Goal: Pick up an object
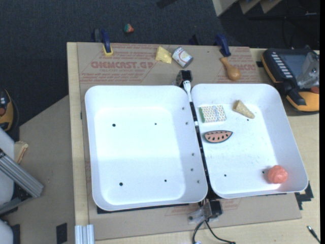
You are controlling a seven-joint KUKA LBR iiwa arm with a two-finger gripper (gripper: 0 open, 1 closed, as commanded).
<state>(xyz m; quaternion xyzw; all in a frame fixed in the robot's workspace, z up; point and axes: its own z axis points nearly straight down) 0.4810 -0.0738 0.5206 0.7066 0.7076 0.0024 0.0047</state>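
Behind the left bin on the counter lie scattered bits — a yellow wedge and, just right of it, a small white box. Farther right of that bin's back edge rests a tan wooden pear-shaped piece, and past it a yellow-and-black handheld pendant. Two blue clamps grip the counter's far edge.

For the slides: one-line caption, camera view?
Right bin holding watermelon slice, patterned block, wedge and pink ball.

We see even, bright light washing the white bins nearly featureless. Shadows are soft; focus is slightly soft throughout
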